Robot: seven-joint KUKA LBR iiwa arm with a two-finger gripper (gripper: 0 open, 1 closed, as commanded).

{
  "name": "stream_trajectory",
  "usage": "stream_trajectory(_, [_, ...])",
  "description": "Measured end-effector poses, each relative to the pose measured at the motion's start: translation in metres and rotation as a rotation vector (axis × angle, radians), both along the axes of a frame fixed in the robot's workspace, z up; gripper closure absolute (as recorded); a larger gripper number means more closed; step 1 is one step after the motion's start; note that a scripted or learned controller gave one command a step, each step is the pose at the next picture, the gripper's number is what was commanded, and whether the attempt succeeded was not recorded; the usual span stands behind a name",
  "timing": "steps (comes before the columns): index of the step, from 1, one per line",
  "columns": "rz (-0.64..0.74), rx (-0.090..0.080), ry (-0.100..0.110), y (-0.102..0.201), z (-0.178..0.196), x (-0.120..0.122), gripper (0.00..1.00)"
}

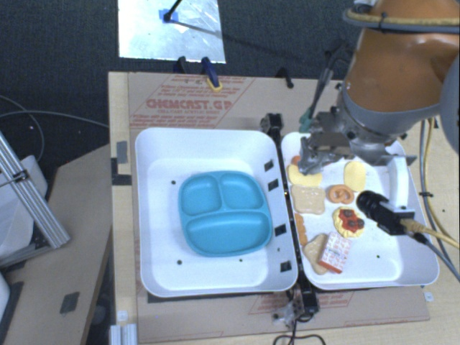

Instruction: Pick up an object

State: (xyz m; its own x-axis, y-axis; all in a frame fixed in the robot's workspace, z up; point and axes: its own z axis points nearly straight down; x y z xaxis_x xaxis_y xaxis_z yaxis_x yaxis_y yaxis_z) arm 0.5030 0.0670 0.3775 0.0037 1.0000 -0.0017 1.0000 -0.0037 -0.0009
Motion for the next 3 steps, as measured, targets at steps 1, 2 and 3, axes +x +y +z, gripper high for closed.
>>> stream_trajectory(1, [0.014,0.009,-0.019,0.058,0.138,-0.016,1.00])
stream_trajectory(2, [0.015,0.002,0.003,0.140,0.067,-0.018,1.00])
stream_trajectory(3, [0.013,0.004,-0.005,0.135,0.083,-0.016,1.00])
